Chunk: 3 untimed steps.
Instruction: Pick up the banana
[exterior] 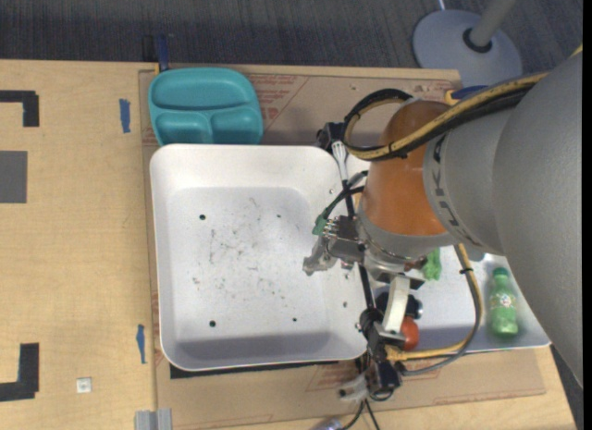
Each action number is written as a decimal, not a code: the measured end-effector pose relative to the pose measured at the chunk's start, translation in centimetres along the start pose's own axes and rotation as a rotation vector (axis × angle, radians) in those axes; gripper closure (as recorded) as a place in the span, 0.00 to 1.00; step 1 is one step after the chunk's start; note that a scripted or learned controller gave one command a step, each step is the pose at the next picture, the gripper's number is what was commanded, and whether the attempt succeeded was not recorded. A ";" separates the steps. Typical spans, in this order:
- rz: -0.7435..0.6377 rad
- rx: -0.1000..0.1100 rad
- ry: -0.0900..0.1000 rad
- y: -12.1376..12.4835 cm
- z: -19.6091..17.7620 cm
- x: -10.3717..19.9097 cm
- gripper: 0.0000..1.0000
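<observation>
Closest to the lens is the arm, a broad grey body that reaches in from the right and covers much of that side. Below it sits the orange band, ringed by black and yellow cables. The tool hangs under the wrist, right at the shared edge of the two bins and just over the right rim of the left bin. It is seen from above and half hidden by the wrist, so I cannot tell how far open it is, and nothing can be seen held in it.

The left bin's white floor shows only faint scuffs and a few small dark dots. The right bin is mostly covered by the arm. On its visible strip a green bottle lies near the far right side, and a small red thing sits near the front edge, just beside the cables. Where the banana lies I cannot tell — the arm covers most of the right bin.

Behind the left bin, touching its back rim, rests a teal tray with compartments. The bench is tan board with blue tape marks. Beyond it — on the dark floor — stands a grey round base with a pole.
</observation>
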<state>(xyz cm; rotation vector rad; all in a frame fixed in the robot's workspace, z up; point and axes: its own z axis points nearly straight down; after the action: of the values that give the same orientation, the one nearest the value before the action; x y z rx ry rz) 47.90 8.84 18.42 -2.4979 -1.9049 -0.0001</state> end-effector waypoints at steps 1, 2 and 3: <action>-0.062 -0.001 0.006 -0.4 4.1 1.8 0.00; -0.286 -0.001 0.000 -3.4 6.1 12.4 0.00; -0.202 -0.001 0.000 -3.5 5.5 12.7 0.00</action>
<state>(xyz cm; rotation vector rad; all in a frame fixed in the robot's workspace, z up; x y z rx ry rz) 47.91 22.03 12.96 -2.2939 -2.1471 -0.0011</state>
